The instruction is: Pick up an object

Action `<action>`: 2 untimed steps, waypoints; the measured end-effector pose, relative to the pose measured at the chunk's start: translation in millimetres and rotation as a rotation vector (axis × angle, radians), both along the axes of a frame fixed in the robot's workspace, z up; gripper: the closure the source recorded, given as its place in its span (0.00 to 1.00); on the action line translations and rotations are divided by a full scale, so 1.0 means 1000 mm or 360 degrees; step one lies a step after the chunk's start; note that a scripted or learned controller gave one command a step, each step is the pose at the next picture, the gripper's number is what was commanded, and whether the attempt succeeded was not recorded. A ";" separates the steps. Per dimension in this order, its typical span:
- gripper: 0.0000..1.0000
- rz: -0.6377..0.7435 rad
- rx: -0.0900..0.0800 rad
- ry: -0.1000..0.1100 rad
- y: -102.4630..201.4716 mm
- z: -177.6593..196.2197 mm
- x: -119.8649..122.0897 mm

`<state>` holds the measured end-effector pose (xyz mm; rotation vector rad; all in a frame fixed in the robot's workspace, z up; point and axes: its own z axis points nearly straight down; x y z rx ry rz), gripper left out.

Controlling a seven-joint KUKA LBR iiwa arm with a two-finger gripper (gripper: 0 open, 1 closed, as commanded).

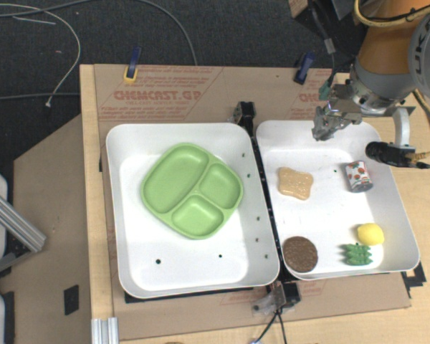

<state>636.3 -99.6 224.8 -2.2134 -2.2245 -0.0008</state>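
Note:
My gripper (325, 130) hangs over the far edge of the right bin (394, 192), its dark fingers pointing down with nothing between them. Below it in that bin lie a tan toast-shaped piece (295, 183), a small can with a red-spotted label (357, 176), a yellow lemon (370, 233), a green leafy toy (357, 255) and a brown round patty (299, 253). The toast piece is the nearest, a little toward the front and left of the gripper.
The left bin (129, 249) holds a green divided plate (192, 190). Black clamps (244, 111) sit between the bins at the back. Blue clips (133, 64) pin the cardboard sheet under the bins. Cables run across the dark floor behind.

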 end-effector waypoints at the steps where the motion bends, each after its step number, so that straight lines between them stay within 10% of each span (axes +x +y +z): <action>1: 1.00 0.0002 0.0001 0.0002 0.058 -0.006 -0.010; 2: 1.00 0.0000 0.0000 0.0003 0.114 -0.013 -0.031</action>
